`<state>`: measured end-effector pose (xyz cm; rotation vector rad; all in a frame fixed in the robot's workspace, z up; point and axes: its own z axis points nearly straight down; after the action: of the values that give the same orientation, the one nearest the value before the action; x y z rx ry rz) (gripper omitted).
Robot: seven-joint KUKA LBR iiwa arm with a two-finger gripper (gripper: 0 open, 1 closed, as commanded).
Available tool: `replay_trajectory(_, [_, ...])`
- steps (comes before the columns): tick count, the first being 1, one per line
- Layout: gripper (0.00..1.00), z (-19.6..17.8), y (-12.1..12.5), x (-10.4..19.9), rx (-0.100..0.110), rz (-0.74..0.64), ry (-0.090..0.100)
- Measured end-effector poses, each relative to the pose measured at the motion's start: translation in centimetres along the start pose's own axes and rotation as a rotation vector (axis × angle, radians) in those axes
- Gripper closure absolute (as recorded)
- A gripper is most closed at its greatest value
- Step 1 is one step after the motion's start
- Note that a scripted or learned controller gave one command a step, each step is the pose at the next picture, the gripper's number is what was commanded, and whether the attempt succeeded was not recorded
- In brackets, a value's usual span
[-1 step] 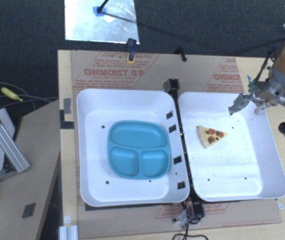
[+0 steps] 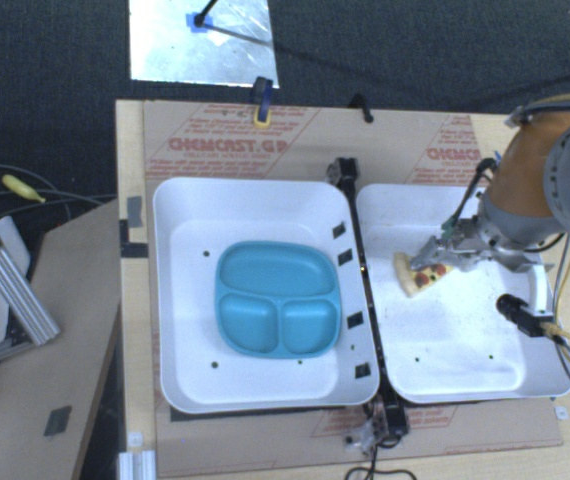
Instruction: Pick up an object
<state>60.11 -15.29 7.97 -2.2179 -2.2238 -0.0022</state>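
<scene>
We are at the grasping step: our gripper (image 2: 433, 261) is down at the pizza slice (image 2: 415, 273) in the right bin (image 2: 445, 378), its grip unclear, so next we lift to test it.

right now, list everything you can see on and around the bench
white bins: two, white, side by side on the bench
divided plate: one, light blue, three compartments, lying in the left bin
toy pizza slice: one, tan with red spots, in the right bin near its left wall
cardboard sheet: one, brown with red print, under both bins
reflective panel: one, silvery, on the dark floor behind the bench
arm: one, grey with orange band, over the right bin
end effector: one, right at the pizza slice
</scene>
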Motion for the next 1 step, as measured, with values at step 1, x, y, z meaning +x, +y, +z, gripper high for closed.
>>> replay_trajectory(1, [0.0,-0.83,-0.44,5.11,-0.009,-0.005,-0.004])
